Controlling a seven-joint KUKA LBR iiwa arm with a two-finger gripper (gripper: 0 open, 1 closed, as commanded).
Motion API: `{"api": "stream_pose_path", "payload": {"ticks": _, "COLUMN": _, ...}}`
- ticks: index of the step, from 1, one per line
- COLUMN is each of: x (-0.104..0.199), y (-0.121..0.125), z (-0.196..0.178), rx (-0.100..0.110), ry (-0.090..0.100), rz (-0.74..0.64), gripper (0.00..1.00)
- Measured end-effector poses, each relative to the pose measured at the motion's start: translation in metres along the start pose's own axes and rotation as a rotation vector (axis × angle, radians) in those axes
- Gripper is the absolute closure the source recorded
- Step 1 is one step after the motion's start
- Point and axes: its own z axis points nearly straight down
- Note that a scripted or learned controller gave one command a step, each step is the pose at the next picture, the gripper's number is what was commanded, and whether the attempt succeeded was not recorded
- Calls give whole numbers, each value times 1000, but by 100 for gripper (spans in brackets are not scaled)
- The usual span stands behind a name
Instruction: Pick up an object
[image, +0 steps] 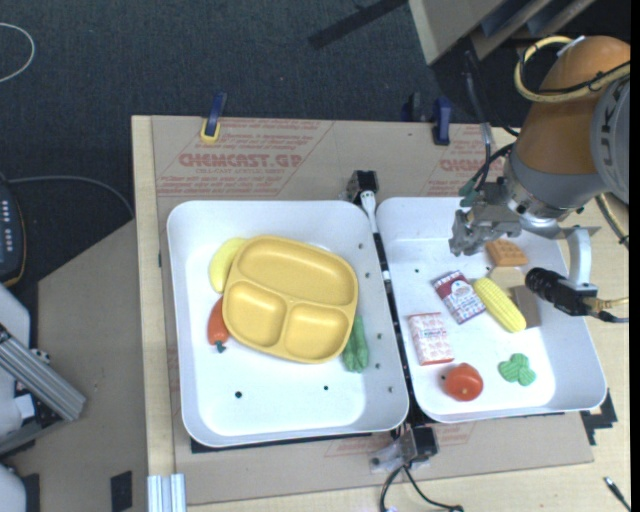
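gripper (470, 238) low over right bin's (420, 225) far part | fingers: cannot tell how open, nothing seen between | bread (507, 252) just right of it | corn (499, 304) nearer, lying diagonal

Corn cob (499, 304) lies flat, diagonal, in right bin (575, 385).

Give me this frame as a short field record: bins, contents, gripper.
left bin: yellow divided plate, with a yellow item, a red item and a green item partly hidden at its edges
right bin: corn cob, tomato, green toy, two small printed packets, tan block
gripper: over the right bin's far part, beside the tan block
held object: none visible
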Motion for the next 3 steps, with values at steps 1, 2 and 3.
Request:
{"api": "stream_pose_path", "payload": {"ticks": 1, "x": -16, "y": 0, "z": -11, "rx": 0, "ry": -1, "rz": 5, "gripper": 100}}
{"api": "stream_pose_path", "payload": {"ticks": 2, "x": -5, "y": 7, "z": -10, "rx": 0, "ry": -1, "rz": 3, "gripper": 100}}
{"api": "stream_pose_path", "payload": {"ticks": 3, "x": -15, "y": 3, "z": -12, "rx": 2, "ry": -1, "rz": 6, "gripper": 100}}
